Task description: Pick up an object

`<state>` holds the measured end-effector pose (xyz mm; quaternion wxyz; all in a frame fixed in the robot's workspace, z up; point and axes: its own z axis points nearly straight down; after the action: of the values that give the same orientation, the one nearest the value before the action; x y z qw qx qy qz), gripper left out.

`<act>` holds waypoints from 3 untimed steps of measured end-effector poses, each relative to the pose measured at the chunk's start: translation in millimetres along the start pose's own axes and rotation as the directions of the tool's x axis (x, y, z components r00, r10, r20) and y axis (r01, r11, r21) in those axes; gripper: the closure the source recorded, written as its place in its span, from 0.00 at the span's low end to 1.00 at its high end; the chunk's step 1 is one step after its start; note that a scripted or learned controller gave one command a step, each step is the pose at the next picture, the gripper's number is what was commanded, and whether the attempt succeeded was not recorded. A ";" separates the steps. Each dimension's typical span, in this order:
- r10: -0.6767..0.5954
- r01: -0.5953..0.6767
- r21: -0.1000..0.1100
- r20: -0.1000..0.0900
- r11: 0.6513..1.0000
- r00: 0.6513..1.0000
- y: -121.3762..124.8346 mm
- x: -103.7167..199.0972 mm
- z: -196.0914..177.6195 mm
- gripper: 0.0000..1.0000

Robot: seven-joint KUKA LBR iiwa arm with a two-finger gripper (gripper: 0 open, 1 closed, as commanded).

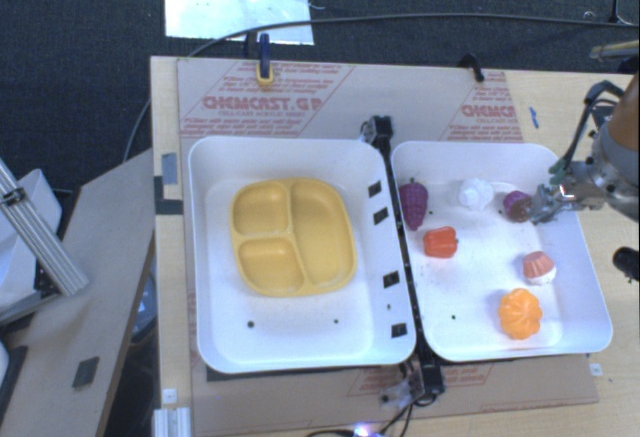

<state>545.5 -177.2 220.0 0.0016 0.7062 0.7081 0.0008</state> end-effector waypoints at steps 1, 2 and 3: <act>-0.008 0.008 0.001 -0.003 1.000 1.000 9.1 56.9 -0.9 1.00; -0.006 0.006 0.003 -0.003 1.000 1.000 -2.7 107.7 3.3 1.00; -0.007 0.007 0.002 -0.004 1.000 1.000 -6.0 167.2 10.0 1.00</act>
<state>539.1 -10.0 209.8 -0.0005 0.7035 0.7107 0.0011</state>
